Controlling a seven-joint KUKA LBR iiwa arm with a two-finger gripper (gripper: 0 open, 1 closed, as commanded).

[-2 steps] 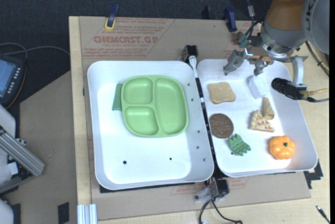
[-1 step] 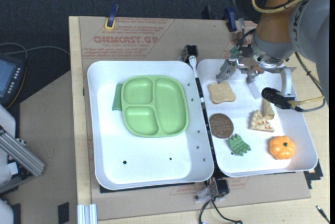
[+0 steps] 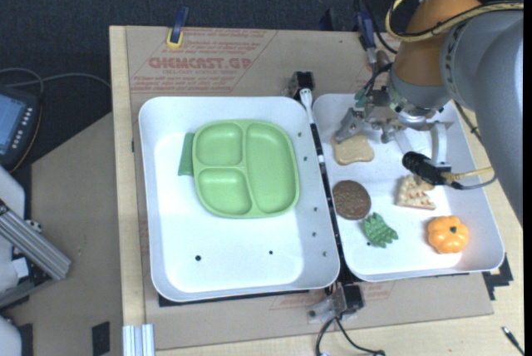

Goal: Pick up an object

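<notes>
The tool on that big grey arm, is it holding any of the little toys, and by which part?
It cannot be told. The tool is low in the right bin, just above the tan toast-shaped piece, but nothing visibly sits in it.

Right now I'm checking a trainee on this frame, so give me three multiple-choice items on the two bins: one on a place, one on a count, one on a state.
1. Where does the green divided plate lie?
A. in the left bin
B. in the right bin
C. on the cardboard outside both bins

2. How many compartments does the plate have?
A. two
B. three
C. five

3. How does the plate lie?
A. upside down
B. standing on its edge
C. flat, open side up

Answers:
1 A, its whole outline sits within the left bin's white floor.
2 B, two small wells on its left and one long well on its right.
3 C, all the wells face the camera.
</notes>
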